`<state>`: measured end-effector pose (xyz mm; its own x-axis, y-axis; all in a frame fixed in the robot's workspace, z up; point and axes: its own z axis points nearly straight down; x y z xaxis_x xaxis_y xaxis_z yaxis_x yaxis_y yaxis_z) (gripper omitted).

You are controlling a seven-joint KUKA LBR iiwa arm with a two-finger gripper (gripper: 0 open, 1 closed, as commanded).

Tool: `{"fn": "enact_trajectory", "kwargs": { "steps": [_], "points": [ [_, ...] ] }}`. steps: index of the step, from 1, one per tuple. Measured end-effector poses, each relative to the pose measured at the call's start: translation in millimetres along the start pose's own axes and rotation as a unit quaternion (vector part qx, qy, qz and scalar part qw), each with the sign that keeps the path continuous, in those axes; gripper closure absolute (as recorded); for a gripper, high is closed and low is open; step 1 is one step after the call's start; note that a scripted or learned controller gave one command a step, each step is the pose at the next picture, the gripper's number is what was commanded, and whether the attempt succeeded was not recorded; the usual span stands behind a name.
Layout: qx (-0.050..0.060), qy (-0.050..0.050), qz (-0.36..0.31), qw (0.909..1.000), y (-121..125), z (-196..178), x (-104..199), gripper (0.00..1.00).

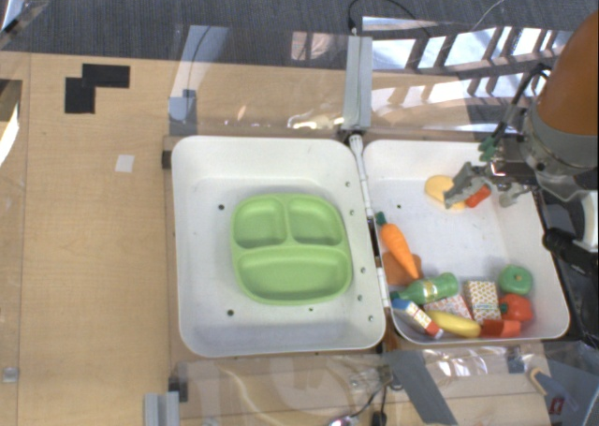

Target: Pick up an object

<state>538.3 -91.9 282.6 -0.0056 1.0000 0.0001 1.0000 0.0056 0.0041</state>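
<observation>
The light wooden tabletop [94, 227] carries two shallow white plastic bins: the left bin [201, 321] holds a green divided plastic plate [291, 248], and the right bin [487, 227] holds small toy foods. The grey claw [475, 185] is low in the upper part of the right bin, and a small orange-red piece [478, 197] sits between its fingers, just beside a pale yellow round toy [437, 188]. An orange toy carrot [398, 244] lies near the bin's left wall, and a green bottle [432, 288], a yellow banana [455, 323] and a green round toy [516, 279] lie along the bottom edge.

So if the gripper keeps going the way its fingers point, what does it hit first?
Probably the pale yellow piece just ahead of the gripper, toward the right bin's left side; their heights are hard to judge from above.
</observation>
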Motion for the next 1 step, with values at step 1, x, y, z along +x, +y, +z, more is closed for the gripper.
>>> {"fn": "enact_trajectory", "kwargs": {
  "steps": [1],
  "points": [
    [0.0, 0.0, 0.0, 1.0, 0.0, 0.0, 0.0, 0.0]
  ]
}}
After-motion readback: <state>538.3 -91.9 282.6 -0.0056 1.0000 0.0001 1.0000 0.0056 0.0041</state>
